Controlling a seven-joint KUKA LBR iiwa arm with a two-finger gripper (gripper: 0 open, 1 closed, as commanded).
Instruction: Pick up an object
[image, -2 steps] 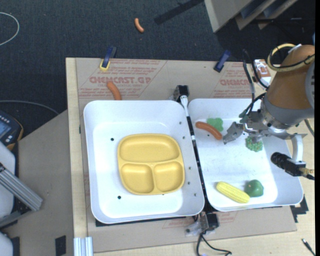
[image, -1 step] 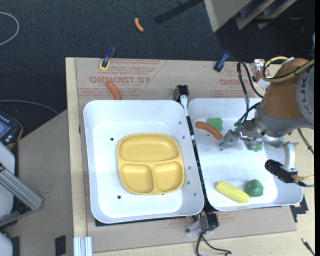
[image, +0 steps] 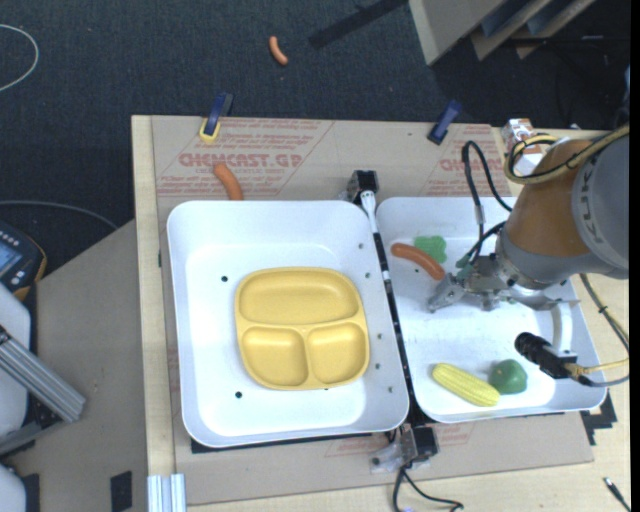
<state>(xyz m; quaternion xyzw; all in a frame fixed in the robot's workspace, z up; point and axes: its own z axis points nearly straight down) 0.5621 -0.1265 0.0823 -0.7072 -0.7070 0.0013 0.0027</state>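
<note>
Camera view: gripper (image: 447, 293) low in the right bin (image: 480, 408), fingers spread wide, holding nothing, just below the sausage (image: 417, 259); corn (image: 464, 384) nearer the front.

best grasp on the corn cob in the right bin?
Grip the corn cob at mid-length, coming from above with the jaws closing across its narrow width. It lies flat and slanted, and the green piece crowds its right end, so the middle looks clearest.
</note>
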